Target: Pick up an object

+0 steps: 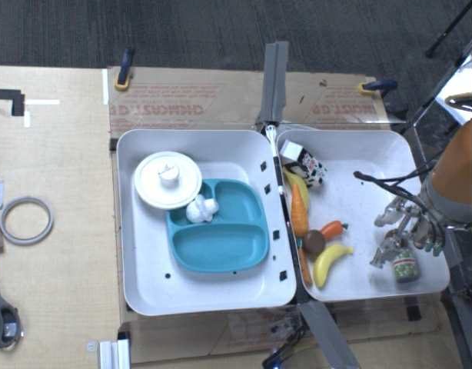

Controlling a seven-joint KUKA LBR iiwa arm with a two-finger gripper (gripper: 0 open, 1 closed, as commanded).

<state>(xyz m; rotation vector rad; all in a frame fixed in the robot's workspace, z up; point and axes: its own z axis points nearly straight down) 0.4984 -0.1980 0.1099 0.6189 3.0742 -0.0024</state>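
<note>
You've got a small round jar-like object point(406, 268), green and red markings, in the right bin point(351, 156) near its lower right corner. The gripper point(391, 243) sits just up and left of that object, touching or overlapping its top edge; can't tell which. Nothing visibly sits between the fingers. Finger state: can't tell, the metal parts blur into cables and linkage.

Landmark = that small object. Left of it, well apart: one yellow banana point(328, 261), one brown round item point(314, 242) just above the banana, one short orange-red piece point(333, 228) beside it. Further left, along the bin divider: one long carrot point(298, 208), a second banana point(295, 181) partly hidden under it, and one black-and-white spotted toy point(312, 169) with a white block point(290, 151) at the top. A thin orange strip by the divider below the carrot is too small to identify.

The arm is cut off at the frame's right side; you see just an orange patch point(459, 171) up and right of the object. A black cable point(390, 179) loops above it.

Far left of the object, in the left bin point(136, 283): one blue divided tray point(221, 241), one white round lid point(167, 180) overlapping its upper left corner, one small white lump point(201, 209) on the tray.

Outside the bins, far left: one grey ring point(24, 220), scissors point(4, 321) cut off by the frame edge
</note>
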